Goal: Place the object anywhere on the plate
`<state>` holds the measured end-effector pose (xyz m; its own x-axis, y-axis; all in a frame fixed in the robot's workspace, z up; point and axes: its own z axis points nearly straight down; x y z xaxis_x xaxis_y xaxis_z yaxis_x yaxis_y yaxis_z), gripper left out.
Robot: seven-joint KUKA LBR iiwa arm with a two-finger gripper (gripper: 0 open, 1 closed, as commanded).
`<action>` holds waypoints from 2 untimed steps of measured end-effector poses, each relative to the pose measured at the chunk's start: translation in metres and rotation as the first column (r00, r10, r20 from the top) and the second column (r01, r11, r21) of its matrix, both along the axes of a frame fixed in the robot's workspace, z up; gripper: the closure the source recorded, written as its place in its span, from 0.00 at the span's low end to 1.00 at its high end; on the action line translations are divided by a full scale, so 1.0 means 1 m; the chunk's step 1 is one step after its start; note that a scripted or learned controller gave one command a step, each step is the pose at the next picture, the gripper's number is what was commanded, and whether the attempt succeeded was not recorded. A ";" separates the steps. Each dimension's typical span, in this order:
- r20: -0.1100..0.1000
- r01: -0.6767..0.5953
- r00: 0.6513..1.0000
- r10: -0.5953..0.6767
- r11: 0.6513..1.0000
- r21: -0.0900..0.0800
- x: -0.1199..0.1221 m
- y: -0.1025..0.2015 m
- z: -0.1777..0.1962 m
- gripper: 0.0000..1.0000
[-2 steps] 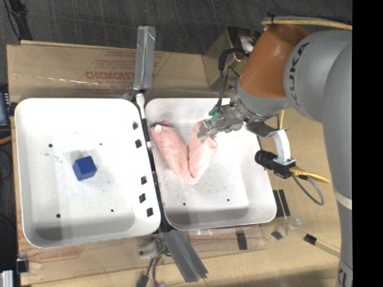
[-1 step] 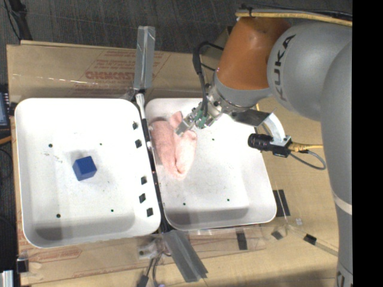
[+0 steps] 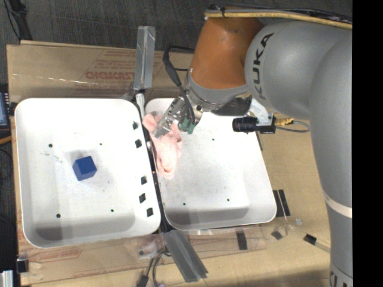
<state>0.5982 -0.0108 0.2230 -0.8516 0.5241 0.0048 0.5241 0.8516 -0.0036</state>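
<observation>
A small blue cube [image 3: 85, 167] lies in the left bin [image 3: 36, 130], left of its middle. A pale pink, crumpled-looking thing [image 3: 167, 151] rests in the right bin [image 3: 239, 184], against its left wall near the far corner. I cannot tell whether this pink thing is the plate. My gripper [image 3: 177, 122] hangs over the pink thing's upper end, at or just above it. The orange band and grey wrist hide the bin's far edge behind it.
A row of black clips [image 3: 143, 181] runs along the divide between the two bins. A black cylinder with a yellow cable [image 3: 254, 124] juts from the wrist over the right bin's far right side. Brown cardboard [image 3: 72, 70] lies behind the left bin.
</observation>
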 end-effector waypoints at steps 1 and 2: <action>0.005 -0.393 0.919 0.393 0.920 0.000 0.019 0.047 -0.004 1.00; 0.005 -0.524 0.852 0.524 0.852 0.000 0.023 0.096 0.004 1.00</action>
<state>0.6214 0.0853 0.2272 -1.0000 0.0002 0.0004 0.0002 1.0000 -0.0006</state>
